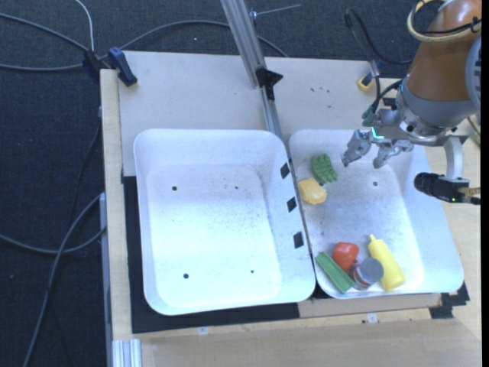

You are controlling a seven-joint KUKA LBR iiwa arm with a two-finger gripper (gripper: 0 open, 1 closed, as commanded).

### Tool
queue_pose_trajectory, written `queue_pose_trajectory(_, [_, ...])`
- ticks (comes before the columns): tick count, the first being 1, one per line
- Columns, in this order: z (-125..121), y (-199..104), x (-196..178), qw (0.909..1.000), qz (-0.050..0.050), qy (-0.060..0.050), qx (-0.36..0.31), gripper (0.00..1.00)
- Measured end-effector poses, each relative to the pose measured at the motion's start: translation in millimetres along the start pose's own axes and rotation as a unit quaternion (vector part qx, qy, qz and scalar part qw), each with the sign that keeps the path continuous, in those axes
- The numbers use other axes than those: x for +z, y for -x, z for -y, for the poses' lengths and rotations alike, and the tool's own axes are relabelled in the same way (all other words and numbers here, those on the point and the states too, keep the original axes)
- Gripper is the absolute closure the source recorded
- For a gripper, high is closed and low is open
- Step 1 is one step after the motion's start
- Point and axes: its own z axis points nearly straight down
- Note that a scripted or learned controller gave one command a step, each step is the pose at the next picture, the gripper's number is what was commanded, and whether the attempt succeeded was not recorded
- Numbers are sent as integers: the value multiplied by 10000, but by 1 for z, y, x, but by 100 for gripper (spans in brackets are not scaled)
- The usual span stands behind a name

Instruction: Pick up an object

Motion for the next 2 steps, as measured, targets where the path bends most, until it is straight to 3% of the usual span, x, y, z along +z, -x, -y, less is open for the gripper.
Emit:
queue_pose_trajectory(1, [0,0,0,10000,0,0,0,0])
queue_pose_trajectory(2, [1,0,63,10000,-1,-27,1,0])
